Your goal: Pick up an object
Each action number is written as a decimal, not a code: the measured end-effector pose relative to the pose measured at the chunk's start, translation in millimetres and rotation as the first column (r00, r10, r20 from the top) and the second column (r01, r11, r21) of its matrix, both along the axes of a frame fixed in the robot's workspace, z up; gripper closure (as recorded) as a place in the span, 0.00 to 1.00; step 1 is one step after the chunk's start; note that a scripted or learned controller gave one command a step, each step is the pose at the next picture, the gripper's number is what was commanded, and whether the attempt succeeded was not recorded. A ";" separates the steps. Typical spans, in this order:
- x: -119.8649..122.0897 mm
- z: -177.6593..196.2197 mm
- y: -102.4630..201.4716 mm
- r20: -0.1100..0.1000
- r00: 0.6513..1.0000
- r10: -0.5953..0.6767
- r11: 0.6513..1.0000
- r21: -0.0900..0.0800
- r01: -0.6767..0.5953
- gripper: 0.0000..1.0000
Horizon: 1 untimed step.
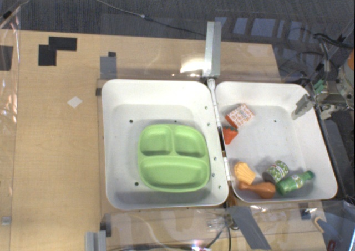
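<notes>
The right bin (277,133) holds several small toys. A pink patterned box (239,115) lies near its left wall, with a red-orange piece (229,134) just below it. Along the front sit a yellow-orange piece (244,173), a brown drumstick (258,189), a dark green can (275,170) and a green bottle (295,182). My gripper (312,104) hangs over the right bin's far right rim, well away from all the toys and with nothing seen in it.
The left bin (119,133) carries a green divided plate (173,157) in its middle. A metal post (213,50) stands behind the wall between the bins. Cables and arm hardware (335,92) crowd the right edge.
</notes>
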State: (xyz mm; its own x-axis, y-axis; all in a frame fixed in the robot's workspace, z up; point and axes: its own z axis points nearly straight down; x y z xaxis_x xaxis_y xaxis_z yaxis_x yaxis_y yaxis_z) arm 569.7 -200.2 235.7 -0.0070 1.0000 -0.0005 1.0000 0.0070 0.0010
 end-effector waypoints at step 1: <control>-33.1 -114.7 60.0 -0.001 0.998 0.061 0.998 0.001 -0.061 0.00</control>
State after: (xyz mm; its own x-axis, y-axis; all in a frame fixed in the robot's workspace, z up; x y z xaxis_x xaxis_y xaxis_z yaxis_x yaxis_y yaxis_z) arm 536.6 -140.2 121.0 -0.0681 0.9977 0.0006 0.9977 0.0681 -0.0004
